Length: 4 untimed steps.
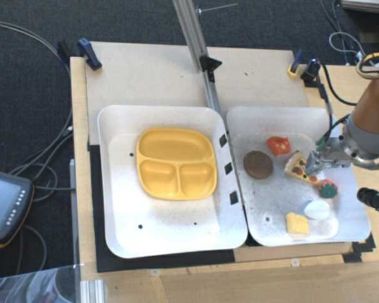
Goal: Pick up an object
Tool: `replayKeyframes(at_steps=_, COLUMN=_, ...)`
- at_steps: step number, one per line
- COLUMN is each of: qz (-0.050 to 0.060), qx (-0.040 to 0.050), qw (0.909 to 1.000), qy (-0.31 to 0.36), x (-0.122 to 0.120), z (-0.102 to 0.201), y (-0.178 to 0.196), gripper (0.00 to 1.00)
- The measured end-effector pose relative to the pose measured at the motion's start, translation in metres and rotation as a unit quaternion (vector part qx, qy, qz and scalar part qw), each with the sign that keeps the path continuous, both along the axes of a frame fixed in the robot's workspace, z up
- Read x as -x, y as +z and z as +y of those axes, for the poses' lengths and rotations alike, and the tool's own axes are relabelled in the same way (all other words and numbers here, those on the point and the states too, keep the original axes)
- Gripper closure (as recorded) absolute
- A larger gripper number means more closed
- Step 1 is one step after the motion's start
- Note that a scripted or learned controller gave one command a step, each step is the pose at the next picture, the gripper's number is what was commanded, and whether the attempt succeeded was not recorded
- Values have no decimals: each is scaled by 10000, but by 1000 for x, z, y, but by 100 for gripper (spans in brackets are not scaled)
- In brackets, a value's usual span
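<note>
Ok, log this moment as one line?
phase: reaching | hand: low in right bin, at pizza slice toy | lifted: nothing seen

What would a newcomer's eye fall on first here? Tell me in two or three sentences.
First, the yellow tray, large and bright in the middle of the left bin. Next, the small things scattered in the right bin: a brown disc, a red piece, a yellow block and a white ball. Then the gripper, low over a multicoloured toy near that bin's right side.

bright, even overhead light; soft shadows, slightly grainy.
</note>
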State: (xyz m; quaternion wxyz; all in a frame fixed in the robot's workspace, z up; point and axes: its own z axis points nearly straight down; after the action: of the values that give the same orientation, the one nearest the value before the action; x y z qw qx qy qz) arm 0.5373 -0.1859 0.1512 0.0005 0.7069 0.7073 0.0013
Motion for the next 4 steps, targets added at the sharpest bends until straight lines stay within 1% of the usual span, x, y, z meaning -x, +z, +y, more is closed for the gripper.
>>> replayKeyframes(at_steps=1, qz=-24, qx=21, qw=10000, qy=0, x=-2, z=-10, y=58, gripper=100)
replayKeyframes(at_steps=2, qz=-17, qx=16, qw=10000, qy=4, x=-4, z=-10, y=94, gripper=100)
replayKeyframes(at_steps=3, qz=24, qx=-15, qw=10000, qy=32, x=-1, z=52, y=87, gripper=100)
replayKeyframes(at_steps=4, qz=28, qx=-14, qw=10000, qy=31, x=-4, z=104, y=76, gripper=100)
